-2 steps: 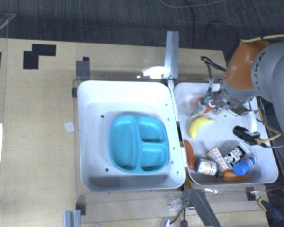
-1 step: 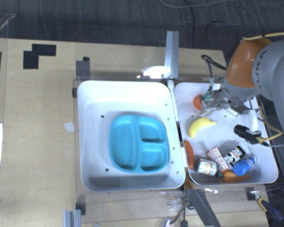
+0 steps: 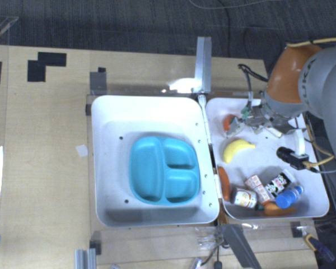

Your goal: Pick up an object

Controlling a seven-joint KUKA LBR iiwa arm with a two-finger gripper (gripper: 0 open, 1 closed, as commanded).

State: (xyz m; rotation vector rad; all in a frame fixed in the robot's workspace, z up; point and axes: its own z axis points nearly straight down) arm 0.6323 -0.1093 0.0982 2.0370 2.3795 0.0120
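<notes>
1. A blue tray (image 3: 163,170) lies mid left bin (image 3: 109,150) on the table (image 3: 39,150).
2. In the right bin (image 3: 319,206): a sausage (image 3: 223,182) at 9 o'clock, a banana (image 3: 237,148) centre, a can (image 3: 244,198), carton (image 3: 257,187) and bottle (image 3: 288,197) at 6.
3. The pincer (image 3: 238,123) hangs at 11 o'clock above a red thing (image 3: 228,120); I cannot tell its opening or whether it holds anything.

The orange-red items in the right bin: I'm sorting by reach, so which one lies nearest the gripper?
The small orange-red piece at the right bin's far end, beside the gripper. The orange sausage-like one lies along the divider; another sits at the near wall.
</notes>
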